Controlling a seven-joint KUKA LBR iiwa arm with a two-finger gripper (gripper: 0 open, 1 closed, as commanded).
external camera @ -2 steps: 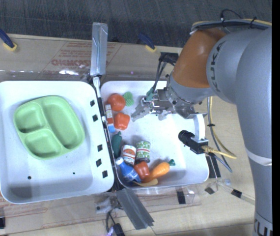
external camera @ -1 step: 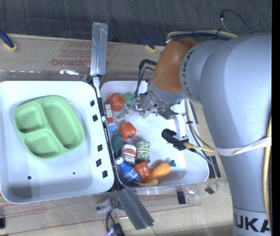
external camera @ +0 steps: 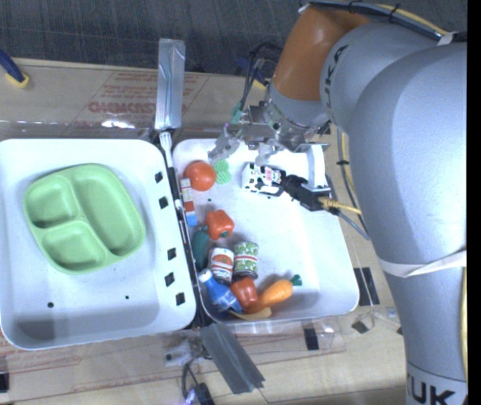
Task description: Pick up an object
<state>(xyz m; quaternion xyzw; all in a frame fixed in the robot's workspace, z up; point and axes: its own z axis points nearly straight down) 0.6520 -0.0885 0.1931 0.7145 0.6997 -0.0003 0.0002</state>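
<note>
White right bin point(external camera: 329, 251) holds a round orange-red tomato point(external camera: 197, 175) beside the spread, unladen gripper point(external camera: 242, 152)

Two white bins, left point(external camera: 4, 251) and right point(external camera: 329, 260), sit side by side on the bench point(external camera: 97, 91).

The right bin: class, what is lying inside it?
The right bin holds a tomato, an orange pepper, two small cans and a carrot. The pile covers whatever lies beneath.
</note>
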